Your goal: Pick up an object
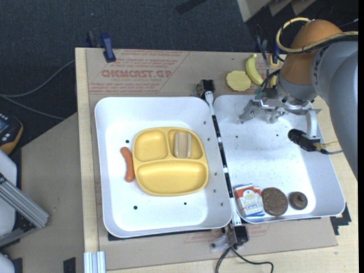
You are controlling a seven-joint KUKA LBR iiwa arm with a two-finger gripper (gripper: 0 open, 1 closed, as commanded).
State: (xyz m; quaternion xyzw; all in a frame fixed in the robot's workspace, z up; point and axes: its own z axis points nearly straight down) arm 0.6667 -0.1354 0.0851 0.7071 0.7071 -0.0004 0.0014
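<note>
My gripper [262,113] hangs over the far end of the right bin [267,152], low above its white floor, and looks open with nothing between its fingers. At that bin's near edge lie a small white, red and blue packet [248,201], a round brown cookie [275,201] and a small brown donut [298,199], all well apart from the gripper. The left bin [114,124] holds a yellow divided plate [169,169] with a tan piece [182,144] in its far right compartment. An orange sausage [128,164] lies just left of the plate.
A banana [254,70] and a flat yellow round piece [238,81] rest on the bench beyond the right bin. A blue clamp [107,47] sits at the bench's far left corner. The ridge between the bins [219,147] runs just left of the gripper.
</note>
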